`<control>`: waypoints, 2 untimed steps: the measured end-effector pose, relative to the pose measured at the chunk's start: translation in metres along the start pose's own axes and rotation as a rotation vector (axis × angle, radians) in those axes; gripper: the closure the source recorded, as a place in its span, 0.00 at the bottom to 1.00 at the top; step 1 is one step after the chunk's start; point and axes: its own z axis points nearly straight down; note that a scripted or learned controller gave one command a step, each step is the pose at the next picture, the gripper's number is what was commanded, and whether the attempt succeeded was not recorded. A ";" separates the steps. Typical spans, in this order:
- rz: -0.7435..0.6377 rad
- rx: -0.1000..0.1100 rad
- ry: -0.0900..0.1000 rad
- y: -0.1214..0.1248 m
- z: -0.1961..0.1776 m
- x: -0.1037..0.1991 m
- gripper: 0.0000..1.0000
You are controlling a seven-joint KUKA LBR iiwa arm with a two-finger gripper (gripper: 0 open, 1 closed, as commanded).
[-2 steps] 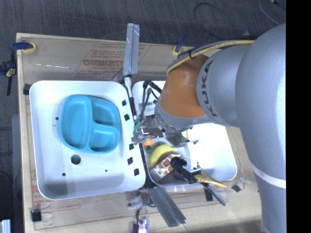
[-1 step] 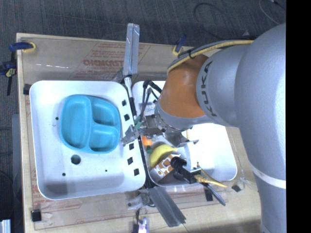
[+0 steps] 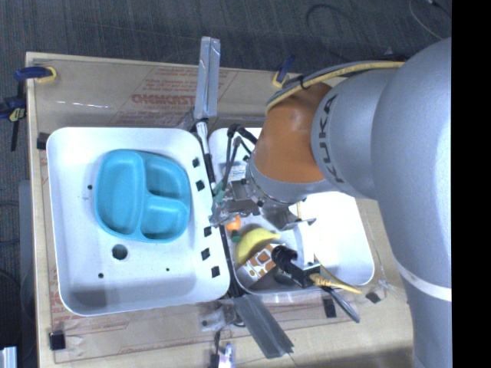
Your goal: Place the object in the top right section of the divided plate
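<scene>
The blue divided plate [image 3: 143, 195] lies in the left white bin [image 3: 84, 282], with nothing in its sections. My gripper [image 3: 228, 208] hangs low over the left side of the right bin [image 3: 354, 263], close to the wall between the two bins. The grey and orange arm hides most of it. Just below the gripper lie a small orange thing [image 3: 234, 225] and a yellow banana-shaped object [image 3: 255, 244]. Whether the gripper touches either of them is hidden.
An orange and white small box [image 3: 263, 261] sits beside the yellow object near the right bin's front. A small dark round thing [image 3: 119, 252] rests on the left bin's floor below the plate. The arm covers most of the right bin.
</scene>
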 end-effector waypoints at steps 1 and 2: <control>-0.294 -0.007 0.001 -0.002 0.006 -0.024 1.00; -0.267 -0.007 0.001 -0.027 0.007 -0.013 1.00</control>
